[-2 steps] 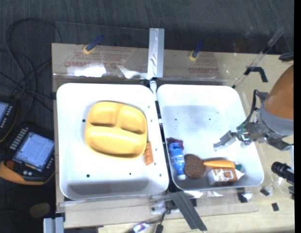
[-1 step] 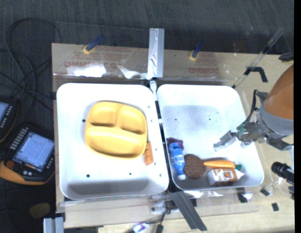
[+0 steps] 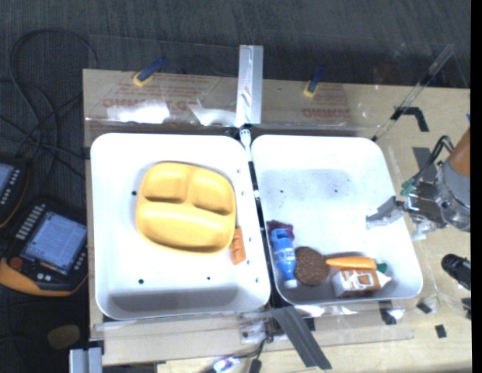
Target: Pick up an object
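With its fingers too small to tell open from closed and nothing visibly held, the grey gripper (image 3: 383, 214) at the right white bin (image 3: 319, 154)'s right wall risks clipping that wall before reaching the orange carrot (image 3: 351, 262) among clustered items along the bin's near edge.

A yellow compartment tray (image 3: 186, 207) lies flat in the middle of the left bin (image 3: 109, 286), with a small orange piece (image 3: 238, 247) touching its right edge. Along the near wall of the right bin (image 3: 319, 162) lie a blue bottle (image 3: 284, 256), a brown round cookie (image 3: 309, 266), an orange carrot (image 3: 351, 263) and a small carton (image 3: 359, 283), crowded together.
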Robot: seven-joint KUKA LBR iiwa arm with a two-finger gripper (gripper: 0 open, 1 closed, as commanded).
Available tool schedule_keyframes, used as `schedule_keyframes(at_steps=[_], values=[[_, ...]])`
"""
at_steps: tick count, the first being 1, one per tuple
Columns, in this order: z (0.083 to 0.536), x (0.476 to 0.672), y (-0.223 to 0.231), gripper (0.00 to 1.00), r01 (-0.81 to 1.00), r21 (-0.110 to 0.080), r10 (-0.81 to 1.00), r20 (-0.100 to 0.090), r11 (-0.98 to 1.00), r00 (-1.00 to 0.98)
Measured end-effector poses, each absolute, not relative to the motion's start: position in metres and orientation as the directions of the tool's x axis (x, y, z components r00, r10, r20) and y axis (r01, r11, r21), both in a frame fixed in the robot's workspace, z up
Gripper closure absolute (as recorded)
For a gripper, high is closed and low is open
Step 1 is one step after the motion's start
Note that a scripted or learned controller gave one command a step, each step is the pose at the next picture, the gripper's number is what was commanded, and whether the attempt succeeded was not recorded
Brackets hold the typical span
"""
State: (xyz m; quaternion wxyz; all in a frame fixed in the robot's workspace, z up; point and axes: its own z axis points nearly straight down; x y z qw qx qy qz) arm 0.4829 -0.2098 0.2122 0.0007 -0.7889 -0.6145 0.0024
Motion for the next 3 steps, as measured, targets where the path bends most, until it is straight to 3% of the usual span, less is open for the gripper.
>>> schedule_keyframes(at_steps=[1,2,3], values=[[0.0972,0.4891,-0.2019,0.0,0.926,-0.002,0.926,0.008,-0.378,0.378],[0.1046,0.4882,-0.202,1.0,0.926,-0.005,0.926,0.006,-0.378,0.378],[0.1046,0.4883,-0.2015,0.0,0.926,-0.005,0.926,0.006,-0.377,0.377]])
